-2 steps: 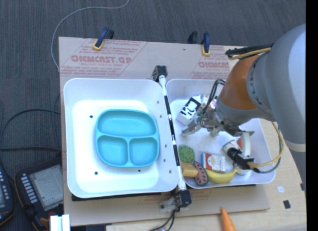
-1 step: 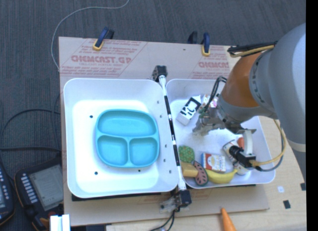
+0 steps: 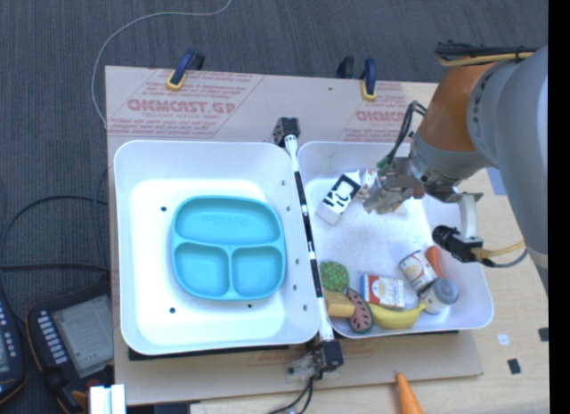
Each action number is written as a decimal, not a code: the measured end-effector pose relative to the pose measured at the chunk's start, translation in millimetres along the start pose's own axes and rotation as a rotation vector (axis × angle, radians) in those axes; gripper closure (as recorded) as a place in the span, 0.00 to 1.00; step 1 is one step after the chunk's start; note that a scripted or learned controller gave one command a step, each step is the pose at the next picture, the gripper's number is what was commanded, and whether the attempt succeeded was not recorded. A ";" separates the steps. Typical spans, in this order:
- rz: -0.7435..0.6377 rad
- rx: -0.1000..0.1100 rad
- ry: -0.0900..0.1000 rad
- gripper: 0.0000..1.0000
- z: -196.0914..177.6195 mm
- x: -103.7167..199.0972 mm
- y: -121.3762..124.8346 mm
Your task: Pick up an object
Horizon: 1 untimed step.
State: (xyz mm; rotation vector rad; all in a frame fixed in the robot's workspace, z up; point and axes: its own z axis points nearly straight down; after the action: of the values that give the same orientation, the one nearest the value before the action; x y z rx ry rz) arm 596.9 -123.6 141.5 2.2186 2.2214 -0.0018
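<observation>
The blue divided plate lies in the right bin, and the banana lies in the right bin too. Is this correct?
Not quite. The camera view shows the blue divided plate in the left bin, alone. The banana does lie in the right bin, near its front edge.

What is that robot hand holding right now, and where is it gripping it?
It cannot be told. The gripper hangs low in the right bin, next to a small white box, but nothing shows between its fingertips.

A light blue divided plate (image 3: 229,247) is lying in the white left bin (image 3: 134,314); a white box with black marks (image 3: 337,197), a yellow banana (image 3: 396,316) and a green piece (image 3: 334,275) are sitting in the white right bin (image 3: 476,310); an orange band (image 3: 450,105) is ringing the grey arm (image 3: 517,136).
</observation>
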 end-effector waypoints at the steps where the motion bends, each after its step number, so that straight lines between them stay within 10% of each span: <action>1: -0.001 0.000 0.000 1.00 -7.8 -10.6 63.0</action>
State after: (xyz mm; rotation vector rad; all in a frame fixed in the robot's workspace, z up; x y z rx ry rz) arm 659.9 -134.2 149.3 2.2174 2.2225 -0.0018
